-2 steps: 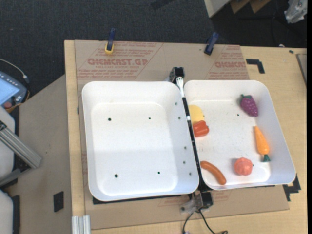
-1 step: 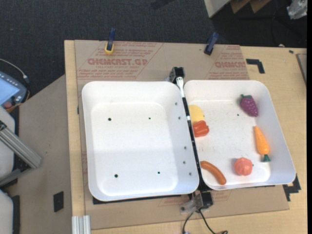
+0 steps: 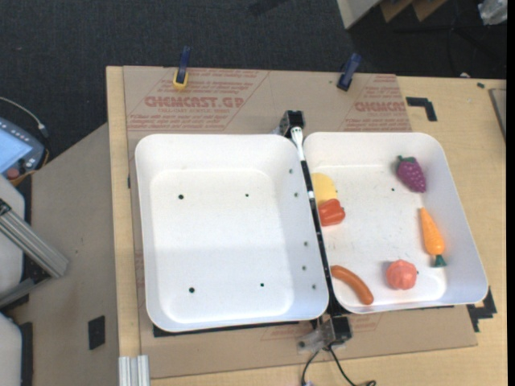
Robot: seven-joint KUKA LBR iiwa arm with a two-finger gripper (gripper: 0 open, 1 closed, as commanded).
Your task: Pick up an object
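The right bin [image 3: 378, 155] holds several toy foods. A purple grape bunch [image 3: 410, 173] lies near its back right corner. An orange carrot [image 3: 432, 234] lies along the right side. A pink-red round fruit [image 3: 401, 274] sits near the front. An orange-red sausage [image 3: 352, 284] lies at the front left. A yellow piece [image 3: 323, 186] and a red-orange pepper [image 3: 331, 212] rest against the left wall.
The left bin [image 3: 217, 223] sits beside the right one on a cardboard-covered bench [image 3: 241, 99]. Two clamps [image 3: 183, 69] hold the cardboard at the back edge. A black clip [image 3: 292, 123] joins the bins at the back, another at the front.
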